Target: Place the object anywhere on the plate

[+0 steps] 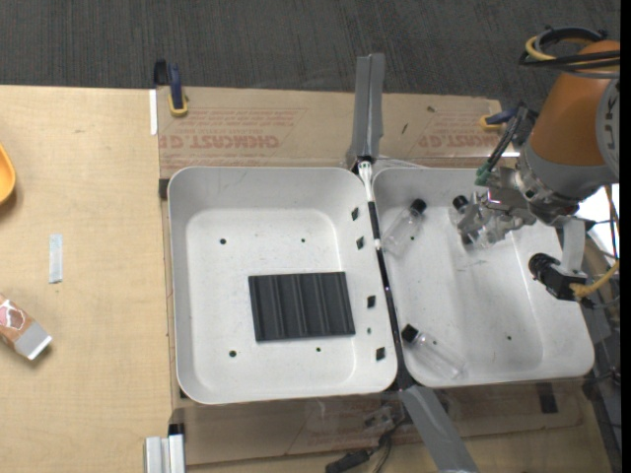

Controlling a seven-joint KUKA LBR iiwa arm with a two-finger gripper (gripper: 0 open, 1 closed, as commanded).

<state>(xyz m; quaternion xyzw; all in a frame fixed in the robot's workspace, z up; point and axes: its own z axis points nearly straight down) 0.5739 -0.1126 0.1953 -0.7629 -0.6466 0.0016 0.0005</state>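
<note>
My hand (480, 222) hovers low in the right bin (513, 363) to reach a clear bottle (399, 230); finger spread I cannot tell

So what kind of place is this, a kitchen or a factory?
Most likely a robotics lab bench: a robot arm reaches over two white bins, cardboard is clamped behind them, and grey carpet lies beyond.

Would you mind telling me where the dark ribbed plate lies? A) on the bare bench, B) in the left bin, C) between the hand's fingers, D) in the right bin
B: the plate lies flat on the left bin's floor, apart from the hand.
</note>
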